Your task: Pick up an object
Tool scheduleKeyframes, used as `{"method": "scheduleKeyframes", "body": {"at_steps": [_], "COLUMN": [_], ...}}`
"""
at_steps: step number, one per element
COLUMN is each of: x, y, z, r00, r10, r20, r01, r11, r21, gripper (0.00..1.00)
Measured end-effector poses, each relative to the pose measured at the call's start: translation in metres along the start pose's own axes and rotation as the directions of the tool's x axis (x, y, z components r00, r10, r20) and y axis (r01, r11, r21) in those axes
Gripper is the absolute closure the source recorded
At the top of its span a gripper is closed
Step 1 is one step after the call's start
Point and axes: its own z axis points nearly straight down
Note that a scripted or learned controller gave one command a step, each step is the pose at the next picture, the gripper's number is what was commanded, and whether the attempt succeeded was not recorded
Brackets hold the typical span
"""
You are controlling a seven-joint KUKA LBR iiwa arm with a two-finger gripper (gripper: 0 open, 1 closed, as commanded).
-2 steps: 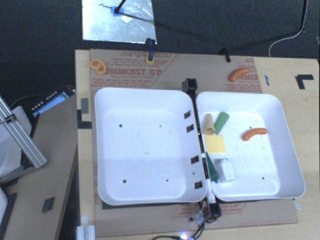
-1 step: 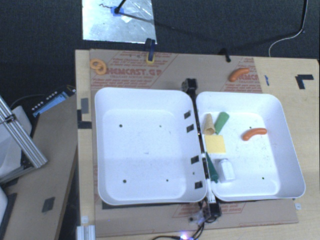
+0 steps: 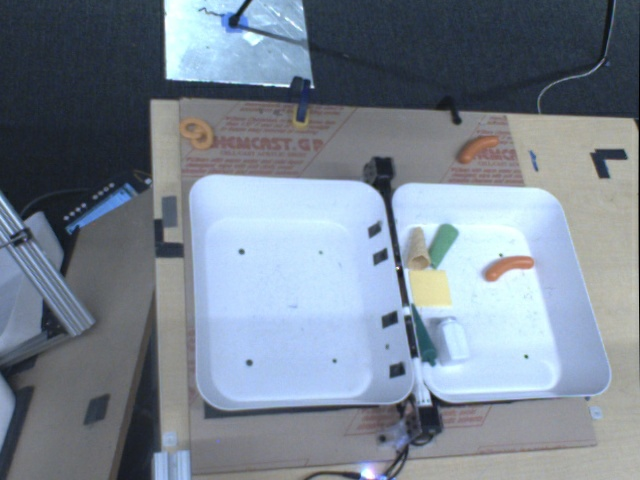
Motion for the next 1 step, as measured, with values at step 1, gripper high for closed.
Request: {"method": "scheduleKeyframes", "body": {"at_steps": [1], "x": [0.0193], "y": [-0.0417], "z": [0.0009], "r00": [1.0], "r10": [-0.004], "r20": [-0.002], "r01": [0.004], "r11": [1.0], "r21": [0.002], "gripper": [1.0]}}
